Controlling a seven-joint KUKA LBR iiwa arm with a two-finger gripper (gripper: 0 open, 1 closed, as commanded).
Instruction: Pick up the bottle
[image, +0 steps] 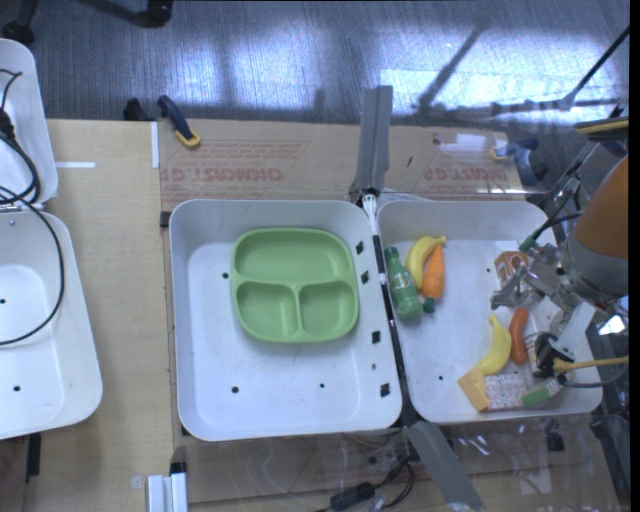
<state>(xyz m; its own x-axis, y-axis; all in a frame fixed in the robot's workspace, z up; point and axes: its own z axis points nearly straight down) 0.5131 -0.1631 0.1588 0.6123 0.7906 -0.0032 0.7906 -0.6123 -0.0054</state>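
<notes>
While the green divided plate (296, 283) sits alone in the left bin (200, 330), the green bottle (402, 284) lies against the right bin's (440, 390) left wall, touching a banana (421, 254) and carrot (433, 270). Open floor separates it from the gripper (528, 290) at the right edge, its finger state unreadable among clutter.

Green divided plate (296, 284) in left bin (200, 330) — bananas (424, 254), carrot (433, 270) right.
</notes>
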